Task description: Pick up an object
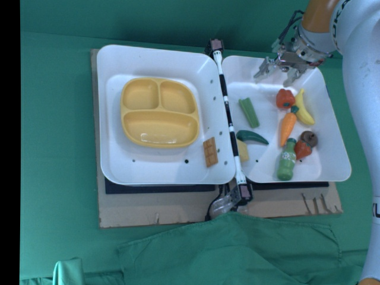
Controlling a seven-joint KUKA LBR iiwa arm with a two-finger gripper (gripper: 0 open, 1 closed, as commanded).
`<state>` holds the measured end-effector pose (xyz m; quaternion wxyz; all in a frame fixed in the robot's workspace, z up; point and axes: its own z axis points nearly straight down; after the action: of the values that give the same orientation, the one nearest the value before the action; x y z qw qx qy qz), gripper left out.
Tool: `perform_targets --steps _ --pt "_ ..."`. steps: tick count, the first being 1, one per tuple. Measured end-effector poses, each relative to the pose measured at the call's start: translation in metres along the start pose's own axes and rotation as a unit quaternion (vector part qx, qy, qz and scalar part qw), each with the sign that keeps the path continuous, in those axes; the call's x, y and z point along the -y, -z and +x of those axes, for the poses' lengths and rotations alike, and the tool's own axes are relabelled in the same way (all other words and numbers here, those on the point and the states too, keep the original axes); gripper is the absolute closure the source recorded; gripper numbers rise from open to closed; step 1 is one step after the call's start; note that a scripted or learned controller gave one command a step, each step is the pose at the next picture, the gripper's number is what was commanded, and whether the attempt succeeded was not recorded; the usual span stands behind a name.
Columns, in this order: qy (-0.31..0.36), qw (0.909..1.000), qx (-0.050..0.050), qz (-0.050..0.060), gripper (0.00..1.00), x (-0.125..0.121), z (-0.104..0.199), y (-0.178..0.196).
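Camera view showed the pincer (278,70) spread and holding nothing, hovering over the right bin's (332,159) far end just beyond the red pepper (285,98) and banana (305,108); a sound grasp would probably require centring over one item, clear of its neighbours, before descending.

The arm (356,70) is showing a smooth, rounded pale grey shell, curving down the frame's right side. An orange band (323,2) is ringing it just above the wrist. Below the band, a darker grey collar is joining the wrist to a metal gripper (279,70) of silvery, angular parts with dark fittings. Thin black cables are looping from the band's left side down to the gripper. Faint dark lettering is running along the shell just right of the band, too small to read.
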<state>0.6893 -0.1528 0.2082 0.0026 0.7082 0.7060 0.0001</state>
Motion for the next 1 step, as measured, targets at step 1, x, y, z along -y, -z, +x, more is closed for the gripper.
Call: perform_targets --steps 1 --pt "0.001 1.0 0.0 -0.003 0.0 -0.0128 0.0094 0.0454"
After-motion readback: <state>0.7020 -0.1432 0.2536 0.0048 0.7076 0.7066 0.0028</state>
